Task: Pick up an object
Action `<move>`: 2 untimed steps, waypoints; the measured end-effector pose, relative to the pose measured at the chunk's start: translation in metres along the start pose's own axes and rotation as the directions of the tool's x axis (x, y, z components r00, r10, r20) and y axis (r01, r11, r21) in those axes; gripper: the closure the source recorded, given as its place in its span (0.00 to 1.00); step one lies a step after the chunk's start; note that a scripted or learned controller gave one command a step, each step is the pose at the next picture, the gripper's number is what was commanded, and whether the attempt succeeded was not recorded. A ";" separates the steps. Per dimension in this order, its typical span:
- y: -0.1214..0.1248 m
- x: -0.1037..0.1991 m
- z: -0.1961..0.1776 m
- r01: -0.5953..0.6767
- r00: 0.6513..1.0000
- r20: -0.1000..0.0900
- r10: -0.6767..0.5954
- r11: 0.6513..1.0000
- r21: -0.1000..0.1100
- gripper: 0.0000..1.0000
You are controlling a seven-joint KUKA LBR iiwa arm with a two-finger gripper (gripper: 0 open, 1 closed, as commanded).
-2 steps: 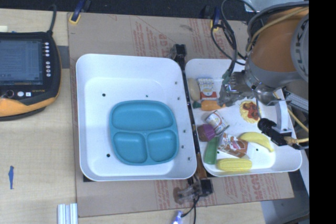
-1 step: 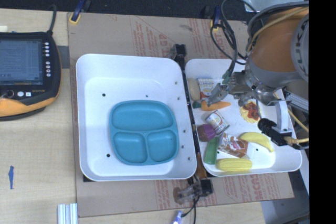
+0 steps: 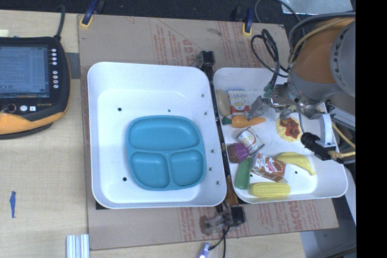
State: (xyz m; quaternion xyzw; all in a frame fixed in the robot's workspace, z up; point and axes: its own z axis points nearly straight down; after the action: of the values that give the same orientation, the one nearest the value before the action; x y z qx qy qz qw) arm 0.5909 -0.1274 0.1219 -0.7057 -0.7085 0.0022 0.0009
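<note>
From above, two white bins sit side by side on a sheet of brown cardboard. The left bin (image 3: 103,93) holds a blue divided plate (image 3: 164,151) lying flat near its middle. The right bin (image 3: 329,187) is the crowded one, full of toy food. A carrot (image 3: 248,121) lies toward the far left of that bin, with a small printed packet (image 3: 237,99) just beyond it on the far side. Near the middle is a little purple-and-white can (image 3: 248,143) on its side, and a green cucumber-like piece (image 3: 243,173) lies nearer, by the bin's left wall. A brown wrapped snack (image 3: 268,167) rests just beside it. A corn cob (image 3: 269,190) lies along the near edge, a banana (image 3: 296,161) to the right of the snack, and a pizza slice (image 3: 289,128) farther back.

The arm (image 3: 320,60) comes in from the right, its orange band over the bin's far right corner. The gripper (image 3: 266,103) hangs low just above the carrot's right end; I cannot tell how its claw is set from here.

Off to the left, a control pendant (image 3: 27,84) rests on the bench.
</note>
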 end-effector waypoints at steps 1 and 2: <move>-0.002 -0.044 -0.101 -0.001 1.000 -0.001 0.001 1.000 -0.003 0.00; -0.008 -0.080 -0.052 -0.001 1.000 -0.001 0.001 1.000 -0.001 0.00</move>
State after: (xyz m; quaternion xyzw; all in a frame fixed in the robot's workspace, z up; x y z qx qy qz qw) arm 0.5836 -0.2072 0.1741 -0.7059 -0.7083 0.0015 0.0011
